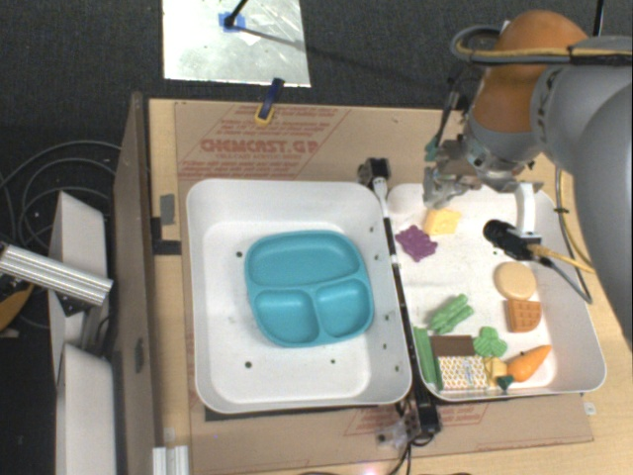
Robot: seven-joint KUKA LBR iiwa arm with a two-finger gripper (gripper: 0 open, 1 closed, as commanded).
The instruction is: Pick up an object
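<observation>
The grey arm (584, 97), with its orange band (524, 62), reaches in from the right over the far end of the right white bin (584, 359). The tool (439, 196) hangs directly above a flat yellow toy wedge (443, 223), which lies on the bin floor near the far left corner. The wedge's far edge meets the tool's tip in this view, but whether they touch cannot be told. Whether the tool is released or clenched cannot be told either, and nothing shows as grasped.

Just beside the wedge, on its near left, lies a ragged purple toy piece (416, 242). Toward the near end of the same bin are a round tan toy biscuit (515, 281) with an orange-brown toy waffle (522, 315) touching its near side, and some green toy pods (450, 314). Also there are a brown toy bar (453, 345), an orange toy carrot (529, 361) and a small patterned box (460, 372), whose print is too small to read.

The left white bin (213, 265) holds a teal plastic plate with three compartments (309, 285).

Both bins stand on a brown sheet (297, 132) that covers the desk (136, 265). Large red print on the sheet reads "CHEMCAST", followed by what looks like "GP". The smaller red lines around it are too fine to read. A blue-and-yellow clamp (267, 102) sits at the sheet's far edge, and beyond it lies a silver reflective sheet (232, 43).
</observation>
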